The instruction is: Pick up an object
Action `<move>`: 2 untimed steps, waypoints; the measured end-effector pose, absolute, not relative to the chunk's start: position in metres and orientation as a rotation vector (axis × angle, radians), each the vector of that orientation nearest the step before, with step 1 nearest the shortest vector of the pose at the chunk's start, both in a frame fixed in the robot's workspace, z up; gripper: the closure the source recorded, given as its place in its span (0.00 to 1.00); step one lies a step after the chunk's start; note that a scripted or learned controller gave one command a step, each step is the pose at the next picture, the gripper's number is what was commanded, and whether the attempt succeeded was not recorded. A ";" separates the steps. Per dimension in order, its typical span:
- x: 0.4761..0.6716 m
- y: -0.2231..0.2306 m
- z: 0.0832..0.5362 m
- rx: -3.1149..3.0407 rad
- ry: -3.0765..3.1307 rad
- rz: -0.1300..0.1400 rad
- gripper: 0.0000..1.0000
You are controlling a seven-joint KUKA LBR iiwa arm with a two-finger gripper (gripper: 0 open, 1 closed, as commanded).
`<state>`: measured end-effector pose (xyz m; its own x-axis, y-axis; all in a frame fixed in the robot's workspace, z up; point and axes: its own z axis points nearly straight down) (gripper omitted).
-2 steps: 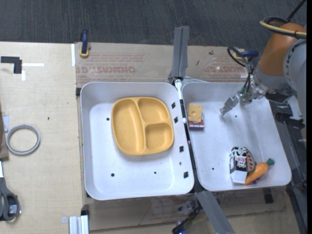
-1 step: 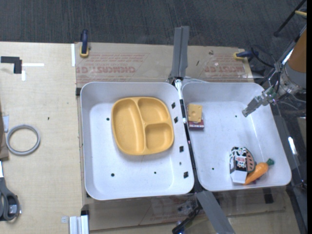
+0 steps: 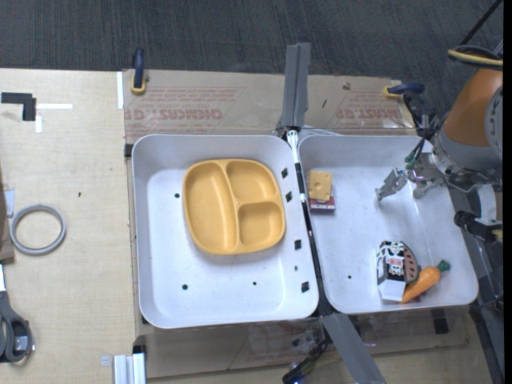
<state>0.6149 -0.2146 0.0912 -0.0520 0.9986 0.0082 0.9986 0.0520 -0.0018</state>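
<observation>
On the table [image 3: 72,294] my fingers [image 3: 392,186] hang inside the right bin [image 3: 352,294], released, nothing between them (carrot [image 3: 422,283] well below): closing here grabs air.

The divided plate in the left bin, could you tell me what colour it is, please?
Yellow-orange all over; the divided plate shows best in the camera view.

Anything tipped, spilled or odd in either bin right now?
Nothing spilled. The small carton lies on its side against the toy carrot in the right bin; the yellow divided plate sits flat in the left bin.
</observation>
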 end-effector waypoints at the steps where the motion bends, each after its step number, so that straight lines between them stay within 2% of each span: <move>1: 0.579 -0.223 0.168 -2.045 -2.387 0.002 0.00; 2: 0.570 -0.191 0.091 -2.328 -2.106 0.003 0.00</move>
<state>0.5700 -0.1912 0.0909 0.0999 0.9950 -0.0002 0.9950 -0.0999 -0.0025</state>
